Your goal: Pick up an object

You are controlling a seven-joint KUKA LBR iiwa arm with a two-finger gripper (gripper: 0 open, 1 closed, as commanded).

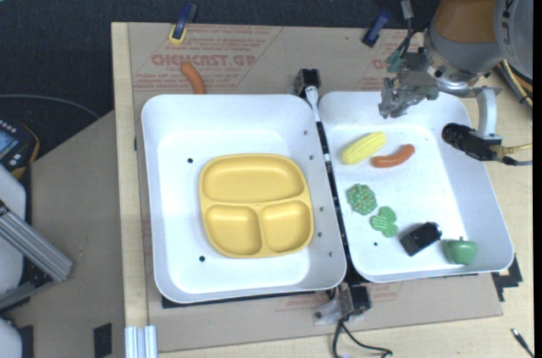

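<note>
Two white bins sit side by side on the bench. The left bin (161, 179) has a big yellow divided tray (254, 204) pretty much in its middle, three compartments, nothing in them as far as I can see.

The arm (483, 1) comes in over the far right corner of the right bin (487, 204), orange band showing above the wrist. The gripper (398, 104) hangs over that bin's far edge, toward its left side, with nothing between the fingers that I can make out. Open or closed? Honestly can't tell from this angle, it's just a dark blur at the tip.

All the pickable stuff is in the right bin. A yellow corn cob (363, 147) lies near the left edge in the far half, and a small orange sausage (394, 156) is just beside it toward the middle. Closer to the near edge there are two green bumpy pieces (362, 198) along the left side, then a black block (420, 238), and a green pepper-looking thing (460, 250) near the near right corner, just beside the block.

Another orange sausage (194, 78) lies on the bench past the left bin's far edge.
</note>
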